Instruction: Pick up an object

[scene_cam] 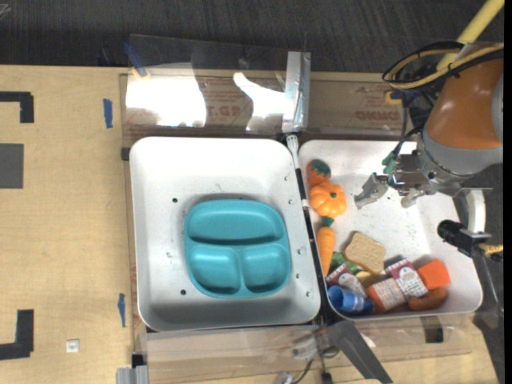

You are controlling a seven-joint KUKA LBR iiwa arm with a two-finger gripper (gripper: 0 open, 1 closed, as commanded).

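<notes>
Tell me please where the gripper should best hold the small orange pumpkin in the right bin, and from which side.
Probably from above, across the round body of the pumpkin. It sits against the bin's left wall, with a carrot just below, so its upper and right sides look freer.

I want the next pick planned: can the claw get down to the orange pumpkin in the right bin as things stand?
Probably yes. The claw hangs over bare bin floor just right of the pumpkin, whose top is uncovered. The bin's left wall and the carrot sit close beside it, which may crowd a finger.
</notes>
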